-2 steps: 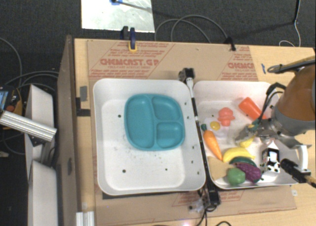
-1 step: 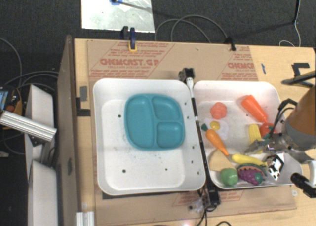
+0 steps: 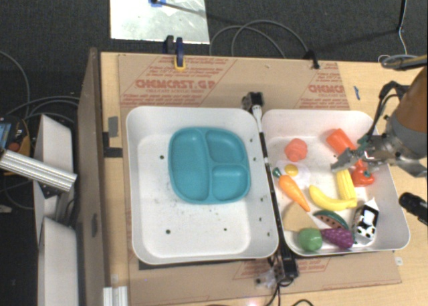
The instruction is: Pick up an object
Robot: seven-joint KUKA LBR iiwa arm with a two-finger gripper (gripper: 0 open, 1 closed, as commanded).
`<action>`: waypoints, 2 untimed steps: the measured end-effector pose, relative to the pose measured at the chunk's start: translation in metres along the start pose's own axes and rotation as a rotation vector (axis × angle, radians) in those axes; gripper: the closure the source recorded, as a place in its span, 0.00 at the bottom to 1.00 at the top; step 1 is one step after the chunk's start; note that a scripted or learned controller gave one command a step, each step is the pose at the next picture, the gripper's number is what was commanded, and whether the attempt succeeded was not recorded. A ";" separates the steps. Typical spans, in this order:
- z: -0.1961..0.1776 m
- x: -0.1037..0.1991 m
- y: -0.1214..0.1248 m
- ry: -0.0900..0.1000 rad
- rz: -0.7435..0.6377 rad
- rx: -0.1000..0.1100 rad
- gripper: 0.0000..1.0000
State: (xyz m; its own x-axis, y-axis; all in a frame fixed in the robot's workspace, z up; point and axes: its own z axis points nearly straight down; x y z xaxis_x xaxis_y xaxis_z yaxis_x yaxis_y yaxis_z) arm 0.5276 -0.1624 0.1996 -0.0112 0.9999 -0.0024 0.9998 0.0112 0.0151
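Camera view shows the gripper slightly open, holding nothing, over the corn in the right bin. Corn looks light, stiff, smooth; grasp across its middle.

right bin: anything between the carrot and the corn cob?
Camera view: the banana lies between them, its left tip by the carrot and its right end under the corn cob. Above it there is bare bin floor.
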 end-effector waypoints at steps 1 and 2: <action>0.018 0.009 0.040 0.002 0.004 0.011 0.00; 0.117 0.030 0.001 0.006 0.009 0.024 0.00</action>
State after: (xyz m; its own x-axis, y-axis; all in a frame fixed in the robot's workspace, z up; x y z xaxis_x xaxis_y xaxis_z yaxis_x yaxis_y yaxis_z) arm 0.5296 -0.1325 0.0825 -0.0019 1.0000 0.0032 1.0000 0.0019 -0.0086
